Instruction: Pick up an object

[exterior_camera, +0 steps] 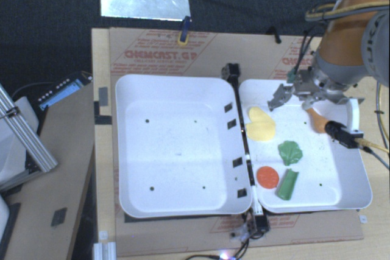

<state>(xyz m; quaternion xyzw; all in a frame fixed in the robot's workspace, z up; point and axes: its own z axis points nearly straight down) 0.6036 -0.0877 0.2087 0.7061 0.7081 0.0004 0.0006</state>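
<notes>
White bins [177, 85] — yellow piece [261, 126], green leaf [290, 151], red disc [267, 176].

Red lettering reading "CHEMCAST" is printed on the brown protective sheet [159, 49] that covers the board beneath the two bins, seen just above the left bin in the upper middle of the frame; it is followed by shorter characters that appear to be "GP", though these cannot be made out with certainty; smaller red print lies above and below that word and is too fine to be read; similar red print is repeated on the same sheet at the upper right, partly covered by the arm, and along the lower edge, illegible in both places.
</notes>
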